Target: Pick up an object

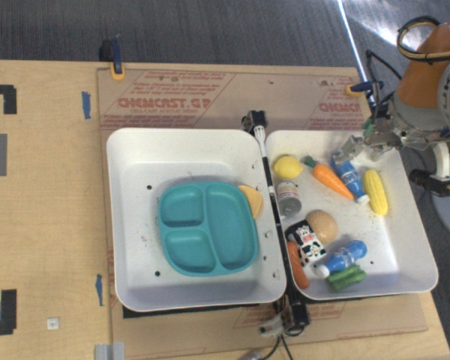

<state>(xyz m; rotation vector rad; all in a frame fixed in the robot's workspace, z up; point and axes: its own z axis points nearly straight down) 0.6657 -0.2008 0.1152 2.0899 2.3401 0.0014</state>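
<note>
Gripper (358,147) at right bin's (412,223) far edge, over blue bottle (350,177) w/ carrot (332,177) and corn (376,191) beside it, grip state can't tell.

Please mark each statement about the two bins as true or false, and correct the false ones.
1. A teal divided tray lies in the left bin. True.
2. The corn cob lies in the left bin. False: it lies in the right bin, near its right wall.
3. The carrot lies between the lemon and the corn cob. True.
4. The gripper is over the left bin. False: it is at the right bin's far end, near a small blue bottle.
</note>
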